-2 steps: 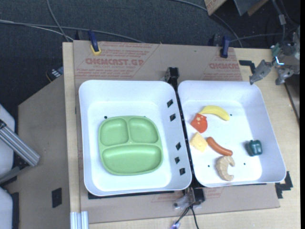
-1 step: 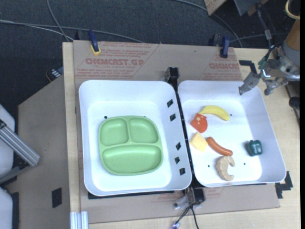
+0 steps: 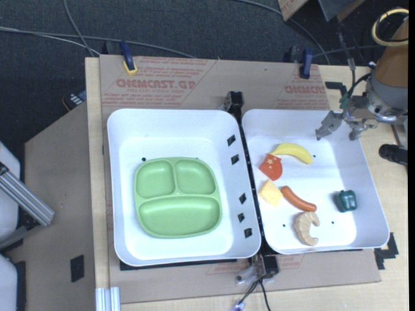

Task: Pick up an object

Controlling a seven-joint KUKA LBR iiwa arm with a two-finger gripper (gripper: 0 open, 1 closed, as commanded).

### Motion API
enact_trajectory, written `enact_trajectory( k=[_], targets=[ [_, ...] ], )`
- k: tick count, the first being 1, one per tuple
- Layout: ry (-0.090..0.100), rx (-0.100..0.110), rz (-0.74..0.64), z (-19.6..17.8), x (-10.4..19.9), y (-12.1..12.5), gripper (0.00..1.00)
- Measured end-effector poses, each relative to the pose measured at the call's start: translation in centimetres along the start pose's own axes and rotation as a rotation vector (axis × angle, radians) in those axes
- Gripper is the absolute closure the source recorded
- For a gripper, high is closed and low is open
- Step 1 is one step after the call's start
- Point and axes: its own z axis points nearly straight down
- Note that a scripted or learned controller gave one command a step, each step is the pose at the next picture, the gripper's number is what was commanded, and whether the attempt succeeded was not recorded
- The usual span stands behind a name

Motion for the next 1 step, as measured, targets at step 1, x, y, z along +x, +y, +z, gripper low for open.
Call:
enact_trajectory(
  k=[1],
  targets=[
    [0.000, -0.001, 0.000, 4.24, 0.25, -0.15, 0.00]
  ],
)
